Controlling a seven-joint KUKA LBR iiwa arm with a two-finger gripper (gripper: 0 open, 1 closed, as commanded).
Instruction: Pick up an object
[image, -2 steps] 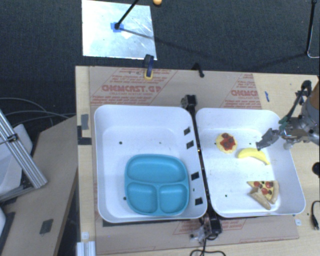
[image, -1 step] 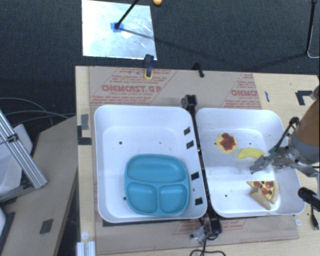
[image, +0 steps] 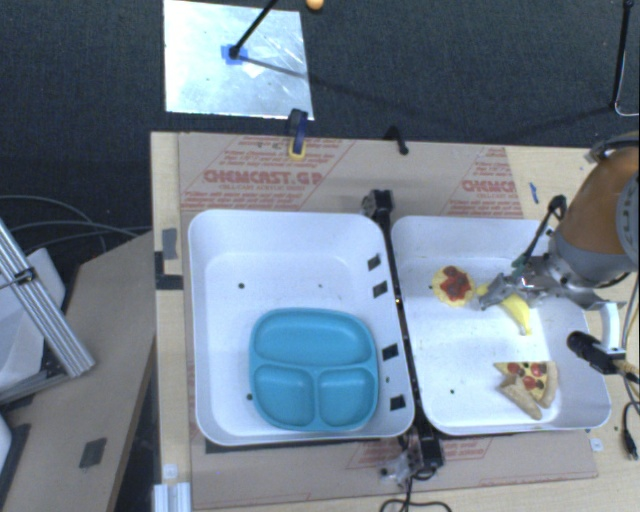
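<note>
In the right bin (image: 470, 370) lie three toy foods. A yellow banana (image: 519, 313) rests near the middle right, a yellow piece with a red top (image: 452, 284) sits to its left, and a pizza slice (image: 527, 383) lies toward the front right corner. My gripper (image: 497, 294) reaches in from the right and hangs low over the banana's upper left end, between the banana and the red-topped piece. The grey wrist hides part of the banana's top. Whether the gripper touches the banana cannot be told.
The left bin (image: 285, 240) holds a blue three-compartment plate (image: 313, 366) at its front. A black divider with clips (image: 392, 300) runs between the bins. The arm's orange band (image: 603, 208) hangs over the right bin's far right edge.
</note>
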